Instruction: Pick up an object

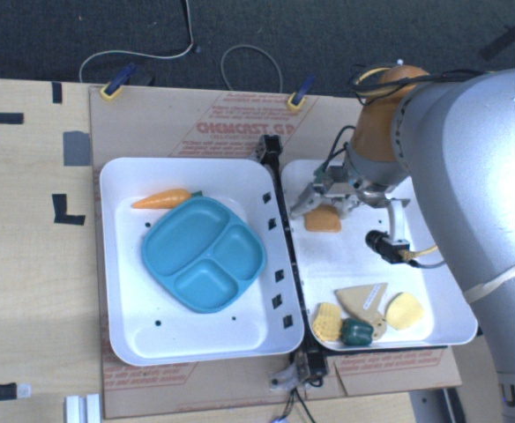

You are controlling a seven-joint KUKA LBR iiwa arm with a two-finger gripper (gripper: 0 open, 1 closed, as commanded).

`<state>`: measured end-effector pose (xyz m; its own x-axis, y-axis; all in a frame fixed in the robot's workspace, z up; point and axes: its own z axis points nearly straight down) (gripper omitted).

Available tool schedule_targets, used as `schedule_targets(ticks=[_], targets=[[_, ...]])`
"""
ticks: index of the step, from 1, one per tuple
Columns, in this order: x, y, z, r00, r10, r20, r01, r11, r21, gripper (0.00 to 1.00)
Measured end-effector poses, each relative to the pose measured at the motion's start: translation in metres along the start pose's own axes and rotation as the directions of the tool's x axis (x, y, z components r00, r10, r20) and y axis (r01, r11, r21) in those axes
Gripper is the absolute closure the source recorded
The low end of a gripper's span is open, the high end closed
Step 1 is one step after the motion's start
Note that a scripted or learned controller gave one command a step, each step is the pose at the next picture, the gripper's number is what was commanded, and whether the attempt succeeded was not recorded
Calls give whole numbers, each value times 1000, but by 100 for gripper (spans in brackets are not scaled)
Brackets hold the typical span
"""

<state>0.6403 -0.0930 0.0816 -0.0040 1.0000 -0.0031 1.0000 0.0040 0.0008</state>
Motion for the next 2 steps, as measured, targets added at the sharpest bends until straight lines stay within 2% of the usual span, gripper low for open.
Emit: schedule_targets(ticks=[1,2], targets=[[-6,0,-16,1000,4,9,-4,1000,-5,100],[-2,0,-15,1000,2,2,-2,1000,-3,0]])
